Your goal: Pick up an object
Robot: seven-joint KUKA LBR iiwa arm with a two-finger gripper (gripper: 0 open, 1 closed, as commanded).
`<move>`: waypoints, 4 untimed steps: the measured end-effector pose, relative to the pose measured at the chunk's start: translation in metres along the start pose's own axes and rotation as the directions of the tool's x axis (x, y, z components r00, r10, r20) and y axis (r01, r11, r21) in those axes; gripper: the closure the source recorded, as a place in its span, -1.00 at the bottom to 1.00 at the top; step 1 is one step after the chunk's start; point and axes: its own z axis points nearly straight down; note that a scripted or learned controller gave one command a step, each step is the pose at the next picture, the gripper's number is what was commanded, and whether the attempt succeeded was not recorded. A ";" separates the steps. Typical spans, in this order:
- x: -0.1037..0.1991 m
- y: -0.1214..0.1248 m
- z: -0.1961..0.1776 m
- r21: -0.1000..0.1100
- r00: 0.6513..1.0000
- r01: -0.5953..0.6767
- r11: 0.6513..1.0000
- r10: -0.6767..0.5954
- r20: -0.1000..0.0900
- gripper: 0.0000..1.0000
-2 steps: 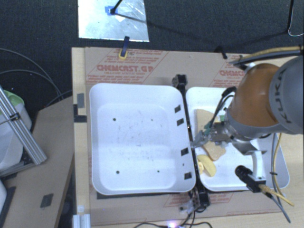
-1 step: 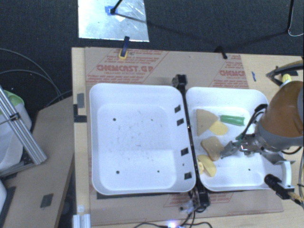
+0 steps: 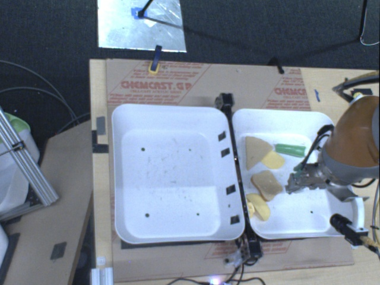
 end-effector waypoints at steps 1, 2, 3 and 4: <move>0.090 0.026 -0.049 -0.003 1.000 0.012 1.000 -0.012 -0.004 1.00; 0.141 0.001 -0.076 0.001 1.000 0.008 1.000 -0.008 -0.003 1.00; 0.155 0.001 -0.135 -0.004 1.000 0.005 1.000 -0.005 -0.002 1.00; 0.174 0.002 -0.267 -0.015 1.000 0.006 1.000 -0.006 -0.004 1.00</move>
